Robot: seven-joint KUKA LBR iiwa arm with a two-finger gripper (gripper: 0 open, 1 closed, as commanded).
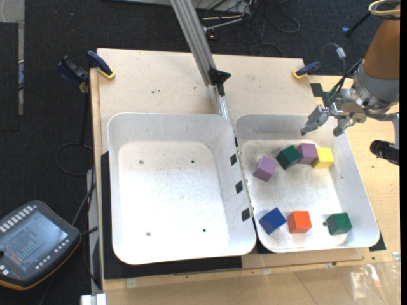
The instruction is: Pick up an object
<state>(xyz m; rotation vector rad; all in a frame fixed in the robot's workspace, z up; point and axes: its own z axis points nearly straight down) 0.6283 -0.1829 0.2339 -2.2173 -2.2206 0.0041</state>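
Hovering above far rim of right bin (pixel 270 122), pincer (pixel 324 126) spread, empty, pale speckled bench (pixel 165 81), dark floor (pixel 44 126), teach pendant (pixel 32 243) lower left

- Grey robot arm with orange band (pixel 385 49), far right: cut by the right edge, upper links out of frame.
- Grey teach pendant with screen (pixel 28 243), near left: clipped by the left edge, screen text too small to read.
- Slanted aluminium pole (pixel 191 27): top end runs off the far edge.
- Dark green cube (pixel 288 157) in right white bin (pixel 357 196): right face covered by the purple cube (pixel 308 152) against it.
- Yellow cube (pixel 324 157): cannot tell whether it touches the same purple cube.
- Dark specks in left white bin (pixel 165 189): too small to identify.
- Clear plastic wrapper (pixel 375 281), near right: blurred.
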